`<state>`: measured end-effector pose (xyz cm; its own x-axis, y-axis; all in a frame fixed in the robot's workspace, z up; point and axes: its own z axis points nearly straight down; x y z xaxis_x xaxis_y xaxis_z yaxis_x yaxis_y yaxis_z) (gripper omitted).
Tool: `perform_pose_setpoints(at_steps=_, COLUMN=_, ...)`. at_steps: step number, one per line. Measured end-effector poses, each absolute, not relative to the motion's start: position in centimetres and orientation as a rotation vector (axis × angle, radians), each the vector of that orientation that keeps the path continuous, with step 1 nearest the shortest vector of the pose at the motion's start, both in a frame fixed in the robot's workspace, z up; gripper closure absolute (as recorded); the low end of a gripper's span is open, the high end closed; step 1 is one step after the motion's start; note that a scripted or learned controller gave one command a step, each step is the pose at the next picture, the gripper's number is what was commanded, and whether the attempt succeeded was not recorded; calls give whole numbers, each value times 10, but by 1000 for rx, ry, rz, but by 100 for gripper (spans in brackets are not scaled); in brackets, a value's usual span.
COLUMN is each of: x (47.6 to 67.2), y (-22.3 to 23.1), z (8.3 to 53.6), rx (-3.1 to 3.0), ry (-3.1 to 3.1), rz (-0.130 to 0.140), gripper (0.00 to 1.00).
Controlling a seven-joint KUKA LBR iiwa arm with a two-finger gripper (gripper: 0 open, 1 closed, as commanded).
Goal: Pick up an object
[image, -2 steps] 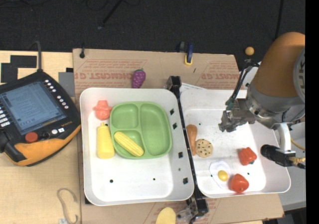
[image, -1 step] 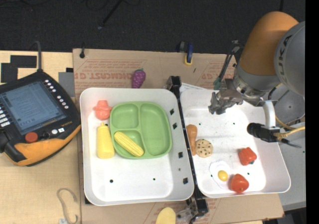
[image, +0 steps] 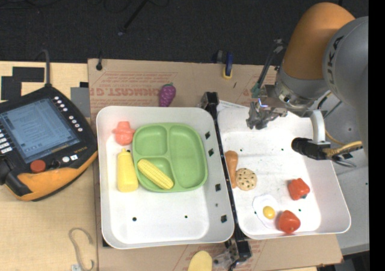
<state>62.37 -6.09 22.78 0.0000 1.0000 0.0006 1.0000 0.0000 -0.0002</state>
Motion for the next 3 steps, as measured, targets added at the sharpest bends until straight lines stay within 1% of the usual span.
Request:
perform_pose_setpoints(at_steps=1, x=622, y=-68, z=217, rx=-2221, ry=-2219, rz=4, gripper=100)
perform_pose_setpoints(at_steps=2, x=619, y=-62, z=233, rx=-2221, ry=-2221, rz=0, gripper=100)
perform_pose_setpoints(at_steps=3, x=611, y=-75, z=222, rx=-2222, ry=-2217, rz=5, gripper=100)
